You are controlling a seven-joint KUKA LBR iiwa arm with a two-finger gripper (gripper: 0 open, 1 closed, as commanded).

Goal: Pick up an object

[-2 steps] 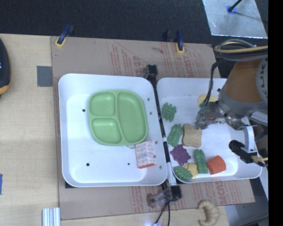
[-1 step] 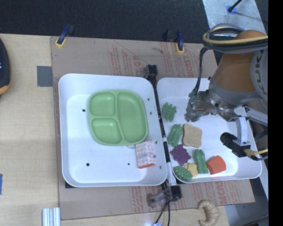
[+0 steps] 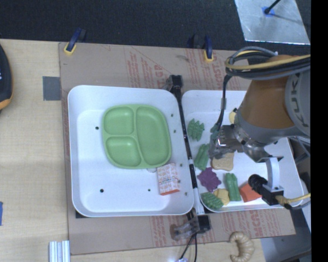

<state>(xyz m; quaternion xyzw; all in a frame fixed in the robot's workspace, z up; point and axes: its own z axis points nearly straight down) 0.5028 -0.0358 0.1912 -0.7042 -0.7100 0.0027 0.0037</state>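
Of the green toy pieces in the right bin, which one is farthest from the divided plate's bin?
The upright green piece beside the orange block; the other green pieces lie closer to the middle divider.

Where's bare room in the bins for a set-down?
Left bin: open floor left of and below the green divided plate, up to the small packet. Right bin: crowded, toy pieces clustered at its left side with the gripper above them.

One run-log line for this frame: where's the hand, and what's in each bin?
arm: over right bin | hand: low among toy food pieces, grasp unclear | left bin: green divided plate, small packet | pick: unconfirmed
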